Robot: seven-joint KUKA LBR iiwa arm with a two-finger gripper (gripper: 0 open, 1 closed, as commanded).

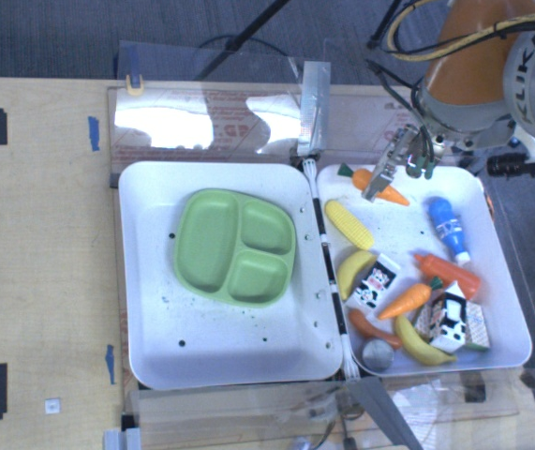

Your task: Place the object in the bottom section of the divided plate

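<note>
A green divided plate (234, 247) lies in the left white bin (145, 345), with one large section on its left and two smaller ones on its right. All three sections are bare. My gripper (379, 184) hangs low over the far left corner of the right bin (506, 293). It is right above a small orange carrot (393, 195) with a green top, which lies partly hidden beneath it. Whether it touches the carrot is unclear.
The right bin also holds a corn cob (349, 223), two bananas (351, 272), a blue bottle (447, 228), another carrot (405, 300), a red pepper (450, 272), two black-and-white cartons (375, 284) and a grey lump (377, 352). A raised divider (326, 251) separates the bins.
</note>
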